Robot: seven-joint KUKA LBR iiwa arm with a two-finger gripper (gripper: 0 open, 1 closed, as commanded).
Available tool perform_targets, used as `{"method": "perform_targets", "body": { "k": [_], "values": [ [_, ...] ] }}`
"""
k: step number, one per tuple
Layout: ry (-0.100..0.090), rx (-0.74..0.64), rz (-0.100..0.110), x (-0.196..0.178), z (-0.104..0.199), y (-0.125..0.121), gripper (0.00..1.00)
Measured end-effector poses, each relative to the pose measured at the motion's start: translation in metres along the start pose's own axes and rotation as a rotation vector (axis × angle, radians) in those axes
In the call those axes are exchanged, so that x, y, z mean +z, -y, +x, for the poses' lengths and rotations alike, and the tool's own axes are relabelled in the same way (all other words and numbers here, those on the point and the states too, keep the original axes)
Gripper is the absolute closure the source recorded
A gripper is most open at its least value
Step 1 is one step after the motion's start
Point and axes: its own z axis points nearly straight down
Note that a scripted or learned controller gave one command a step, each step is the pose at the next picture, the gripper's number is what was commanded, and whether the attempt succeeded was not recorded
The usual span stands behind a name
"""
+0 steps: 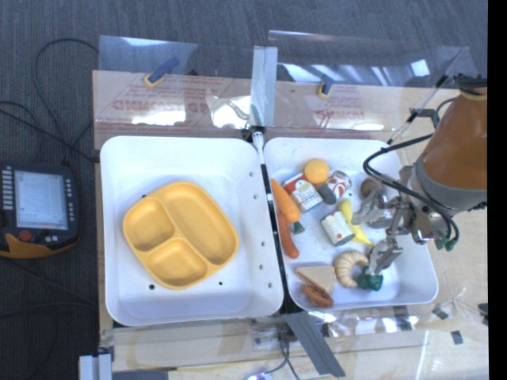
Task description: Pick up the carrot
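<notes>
The carrot (285,202) is orange and tapered, with a small green stub at its near end. It lies along the left wall of the right bin (412,291), beside the divider between the two bins. My gripper (379,263) hangs over the near right part of that bin, well to the right of the carrot. It is just above a green toy (369,280) and next to a croissant (348,266). Nothing of the carrot is near it.
Around the carrot lie a red-orange stick (288,242), a red-and-white packet (303,193), an orange ball (317,170), a small can (339,184), a banana (349,213), a white cylinder (336,228), a bread slice (314,275) and a sausage (318,296). The left bin holds a yellow divided plate (180,233).
</notes>
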Motion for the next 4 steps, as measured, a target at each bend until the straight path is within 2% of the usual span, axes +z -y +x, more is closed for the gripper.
{"method": "perform_targets", "body": {
  "k": [1,2,3,4],
  "values": [
    [0.0,0.187,-0.001,0.043,-0.062,-0.058,0.0],
    [0.002,0.351,0.001,0.042,-0.155,-0.056,0.0],
    [-0.002,0.613,0.001,0.043,-0.057,-0.093,0.0],
    [0.002,0.368,0.001,0.042,-0.141,-0.104,0.0]
  ]
}}
